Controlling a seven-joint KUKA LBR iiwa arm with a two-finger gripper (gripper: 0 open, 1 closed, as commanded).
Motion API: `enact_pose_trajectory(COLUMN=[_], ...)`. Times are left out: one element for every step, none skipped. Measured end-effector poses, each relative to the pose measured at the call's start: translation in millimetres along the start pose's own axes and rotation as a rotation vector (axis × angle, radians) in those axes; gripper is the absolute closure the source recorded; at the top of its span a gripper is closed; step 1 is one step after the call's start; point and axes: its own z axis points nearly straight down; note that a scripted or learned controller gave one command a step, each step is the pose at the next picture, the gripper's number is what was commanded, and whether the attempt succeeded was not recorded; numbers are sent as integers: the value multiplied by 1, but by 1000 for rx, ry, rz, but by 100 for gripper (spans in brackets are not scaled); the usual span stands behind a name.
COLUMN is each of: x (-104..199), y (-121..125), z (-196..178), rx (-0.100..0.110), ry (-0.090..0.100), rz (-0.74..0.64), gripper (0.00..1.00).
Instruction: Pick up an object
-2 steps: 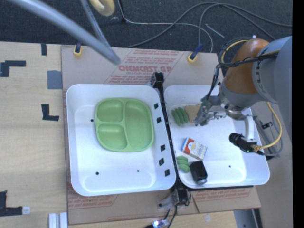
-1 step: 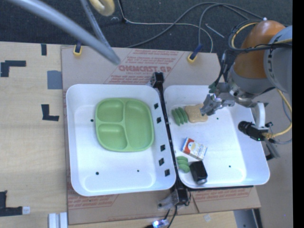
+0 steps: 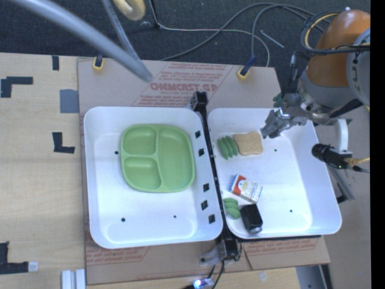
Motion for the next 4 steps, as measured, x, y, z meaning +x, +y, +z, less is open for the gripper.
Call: enact_pose_trajectory(x=[48,100,150,201], y=[9,15,17,17], z=[-3,-6,12,23], rx=[4,5,7,7], ry=[2,2,1,0], rz=[-4,-5,-4,-4], gripper=[100,100,100,100])
